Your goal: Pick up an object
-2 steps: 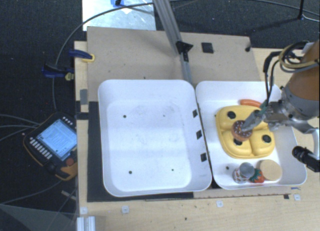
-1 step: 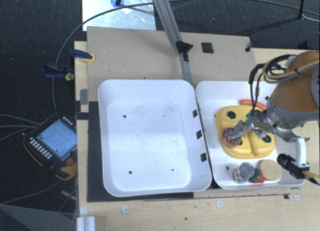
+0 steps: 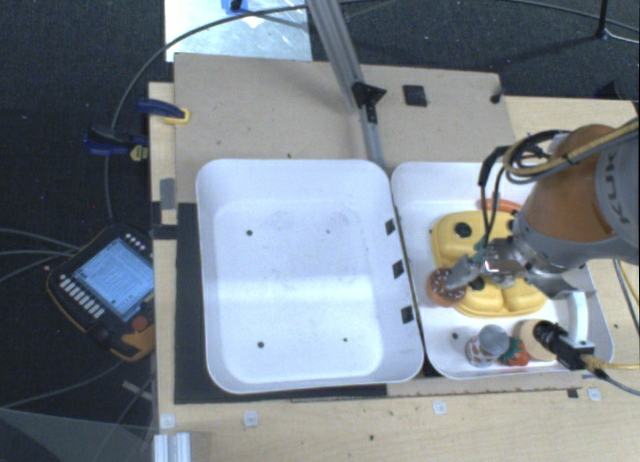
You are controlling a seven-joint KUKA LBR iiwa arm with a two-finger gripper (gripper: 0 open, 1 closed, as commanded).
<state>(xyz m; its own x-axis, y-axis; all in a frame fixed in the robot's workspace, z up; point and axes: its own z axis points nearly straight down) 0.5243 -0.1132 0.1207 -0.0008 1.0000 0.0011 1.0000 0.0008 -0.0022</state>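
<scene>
The right bin (image 3: 420, 200) holds a lumpy yellow toy (image 3: 462, 235), a round brown piece (image 3: 440, 288) at the toy's left, and a small grey, red and green object (image 3: 490, 346) near the front wall. A pale round piece (image 3: 524, 332) lies beside that object. My gripper (image 3: 480, 270) hangs low over the front part of the yellow toy, right next to the brown piece. The wrist and arm (image 3: 565, 205) cover the right part of the bin and the rest of the toy.
The left bin (image 3: 215, 250) stands alongside, sharing a wall with black clips (image 3: 397, 268). A slanted metal pole (image 3: 340, 40) rises behind the bins. A teach pendant (image 3: 105, 285) lies on the floor at left, and clamps (image 3: 150, 115) grip the bench's left edge.
</scene>
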